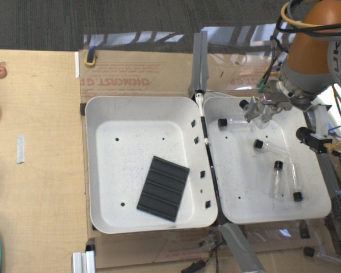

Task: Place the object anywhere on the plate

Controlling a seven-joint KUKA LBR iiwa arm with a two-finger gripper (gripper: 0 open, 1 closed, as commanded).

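Note:
A dark ribbed rectangular plate [163, 188] lies tilted on the floor of the left bin [102, 152]. Several clear tubes with black caps lie in the right bin [238, 203]. One tube [232, 121] is near the bin's far left corner, one tube [268, 147] is mid-bin, and two tubes [278, 178] lie side by side toward the near right. My gripper [262, 112] hangs low over the far part of the right bin, just right of the far-left tube and above the mid-bin one. Nothing shows in its grasp.
The arm's orange band [321, 21] and cables loom over the right bin's far right corner. A metal divider [199, 61] rises between the bins at the back. Cardboard [136, 75] lies under them. To the left is a wooden bench [34, 152] with small items at its edge.

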